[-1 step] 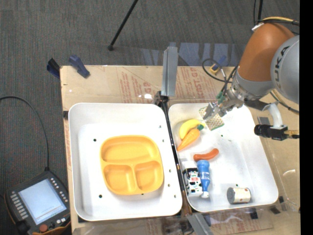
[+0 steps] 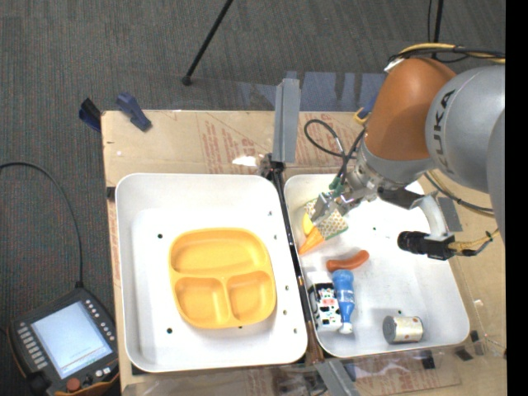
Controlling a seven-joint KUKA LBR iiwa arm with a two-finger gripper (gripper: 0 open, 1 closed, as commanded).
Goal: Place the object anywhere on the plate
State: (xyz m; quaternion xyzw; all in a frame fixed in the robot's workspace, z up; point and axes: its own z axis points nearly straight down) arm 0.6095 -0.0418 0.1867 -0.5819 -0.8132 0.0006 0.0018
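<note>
The gripper (image 2: 330,209) sat low over a carrot (image 2: 312,239) near the right bin's (image 2: 450,308) left wall; finger state unclear.

My wrist band (image 2: 406,110) gleams as glossy orange shell, the arm (image 2: 474,126) above it smooth matt grey. The divided plate (image 2: 221,285) looks like smooth yellow plastic, the bins (image 2: 140,221) plain white plastic, the small can (image 2: 403,328) dull brushed metal, the surface (image 2: 206,139) bare brown board.
</note>
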